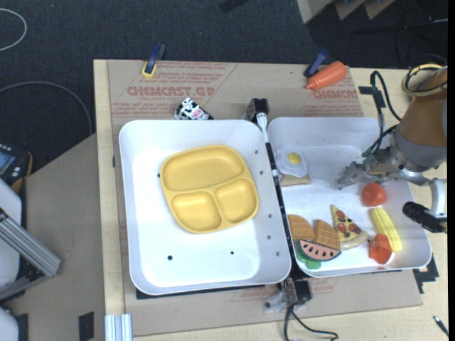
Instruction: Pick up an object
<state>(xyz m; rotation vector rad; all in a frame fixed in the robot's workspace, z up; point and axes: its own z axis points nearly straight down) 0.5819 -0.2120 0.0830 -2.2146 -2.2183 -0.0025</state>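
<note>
Reaching in from the right, the grey arm with its orange band hangs over the right-hand shallow white bin, its metal end effector low above the bin floor with the fingers spread apart and nothing between them. Just right of and slightly below the end effector lies a small round red toy tomato, close to the fingers but not gripped. To the left of the end effector, near the bin's left wall, sits a toy fried egg with a yellow yolk resting on a tan slice of toast. Below the end effector lies a toy pizza slice with red toppings, and further left of that a tan waffle piece, a brown bread-shaped piece and a watermelon slice with a green rind. Below and to the right sit a yellow toy corn cob and a red pepper-like piece. Well to the left of the end effector, the left-hand white bin holds a yellow plastic divided plate with three compartments. Beyond both bins, on the cardboard-covered surface, lie an orange toy carrot above the end effector and a small black-and-white object far to its upper left.
</note>
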